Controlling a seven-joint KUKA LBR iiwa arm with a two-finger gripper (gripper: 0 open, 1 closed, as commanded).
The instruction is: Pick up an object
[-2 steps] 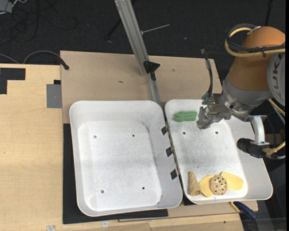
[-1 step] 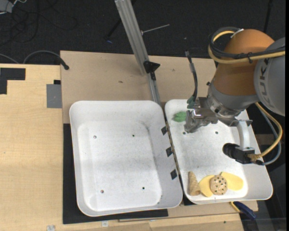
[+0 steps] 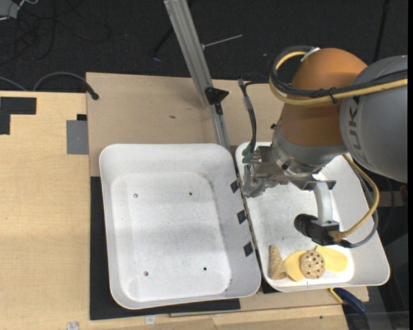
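Nearest the viewer, in the lower right of the frame, a small cluster lies in the front corner of the right-hand shallow white plastic bin (image 3: 372, 270): a flat pale-yellow disc-like piece (image 3: 332, 259), a round tan cookie-shaped object dotted with dark spots (image 3: 312, 264) resting on or against it, and a tan wedge-shaped piece (image 3: 277, 262) just beside them on the left. These look light and rigid, probably toy food, though the material cannot be confirmed. The yellow piece lies thin and flat against the floor, so it would likely be hard to get fingers under; the wedge stands a little prouder and probably offers the better hold across its narrow sides. The cookie seems small enough to pinch across its edge but may slip off the disc.

Further back in the same bin, toward the middle right of the frame, the grey arm's two-finger gripper (image 3: 256, 177) hangs near the bin's left wall, well apart from the cluster. Whether it is open or closed cannot be told from this angle, and nothing can be seen held in it.

The bin floor looks smooth and speckled, likely slippery. The left-hand shallow white bin (image 3: 117, 163) sits touching the right one. Beyond lie a tan board (image 3: 151, 108), an aluminium rail (image 3: 193, 53) slanting to the upper centre, and a dark floor with cables.
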